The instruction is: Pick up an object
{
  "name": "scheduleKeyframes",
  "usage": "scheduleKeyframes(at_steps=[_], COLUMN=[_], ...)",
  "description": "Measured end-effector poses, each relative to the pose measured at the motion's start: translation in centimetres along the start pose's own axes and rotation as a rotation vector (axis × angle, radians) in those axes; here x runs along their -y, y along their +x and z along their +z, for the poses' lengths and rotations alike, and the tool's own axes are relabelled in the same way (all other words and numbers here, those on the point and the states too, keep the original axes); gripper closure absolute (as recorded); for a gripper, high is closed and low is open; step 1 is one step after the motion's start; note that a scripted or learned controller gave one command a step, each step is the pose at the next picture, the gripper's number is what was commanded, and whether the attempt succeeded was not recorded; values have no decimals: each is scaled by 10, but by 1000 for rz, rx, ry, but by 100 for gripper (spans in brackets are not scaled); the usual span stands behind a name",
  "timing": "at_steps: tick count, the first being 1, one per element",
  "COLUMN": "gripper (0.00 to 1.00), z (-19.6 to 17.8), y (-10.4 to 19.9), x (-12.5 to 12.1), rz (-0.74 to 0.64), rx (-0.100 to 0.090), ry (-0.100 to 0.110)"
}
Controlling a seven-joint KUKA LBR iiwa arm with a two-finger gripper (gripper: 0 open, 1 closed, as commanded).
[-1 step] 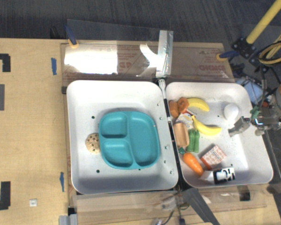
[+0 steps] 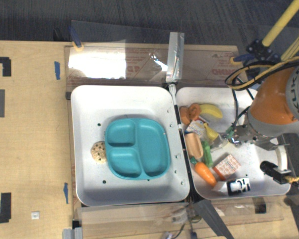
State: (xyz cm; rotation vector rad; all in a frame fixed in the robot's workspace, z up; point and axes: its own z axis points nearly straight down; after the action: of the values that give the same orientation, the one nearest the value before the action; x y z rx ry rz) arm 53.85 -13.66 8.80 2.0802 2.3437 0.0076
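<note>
Teal 3-section tray [image 2: 154,148] sits in the left bin [image 2: 84,133]; a cookie [image 2: 98,152] touches its left edge.

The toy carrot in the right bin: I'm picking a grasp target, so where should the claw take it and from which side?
Judging by its pose, grip the toy carrot across its thick orange middle, coming straight down from above. It lies flat and slanted, and the bin wall on the left and the small box on the right crowd its sides, so close the claw across its narrow width.
</note>
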Motion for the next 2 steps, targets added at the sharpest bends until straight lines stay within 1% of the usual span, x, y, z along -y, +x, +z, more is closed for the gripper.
scheduleKeyframes(at_steps=[1, 2], gripper=[0, 100], z=[2, -11], y=[-4, -4], x=[-56, -58], rz=[-113, -113], rx=[-1, 2], ry=[3, -4])
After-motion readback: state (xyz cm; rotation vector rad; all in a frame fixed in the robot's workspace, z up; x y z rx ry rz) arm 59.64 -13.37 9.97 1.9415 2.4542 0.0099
